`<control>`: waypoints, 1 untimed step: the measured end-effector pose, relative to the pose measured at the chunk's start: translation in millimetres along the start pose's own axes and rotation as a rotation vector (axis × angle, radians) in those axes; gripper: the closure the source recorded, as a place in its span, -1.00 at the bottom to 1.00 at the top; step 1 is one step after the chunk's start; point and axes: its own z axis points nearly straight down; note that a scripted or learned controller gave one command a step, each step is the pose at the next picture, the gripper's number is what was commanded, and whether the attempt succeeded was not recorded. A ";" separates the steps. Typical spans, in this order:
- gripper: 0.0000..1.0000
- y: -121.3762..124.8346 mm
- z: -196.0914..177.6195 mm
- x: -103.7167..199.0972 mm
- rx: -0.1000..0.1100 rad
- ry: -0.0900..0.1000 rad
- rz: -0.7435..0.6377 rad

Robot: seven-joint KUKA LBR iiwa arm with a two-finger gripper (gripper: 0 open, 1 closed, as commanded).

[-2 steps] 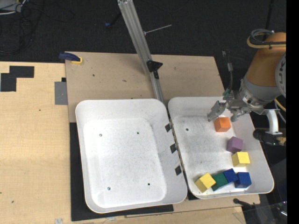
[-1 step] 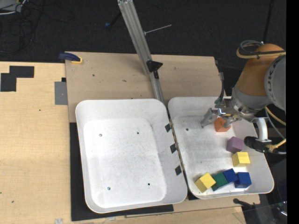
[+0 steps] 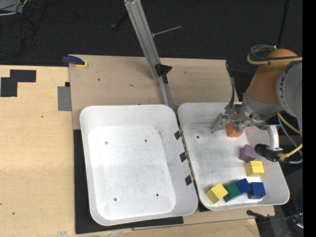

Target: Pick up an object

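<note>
- Two shallow, matte white bins are set side by side; the left bin (image 3: 131, 167) is bare, the right bin (image 3: 207, 147) holds the objects.
- The gripper (image 3: 231, 122) is lowered over an orange block (image 3: 233, 130) at the right bin's far side, presumably for grasping; the jaws' state cannot be told.
- Purple block (image 3: 248, 153), yellow cube (image 3: 255, 168), and a near-right cluster of blocks (image 3: 237, 189) lie apart.
</note>
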 end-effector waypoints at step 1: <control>1.00 -0.4 -8.0 -1.5 0.002 -0.001 0.002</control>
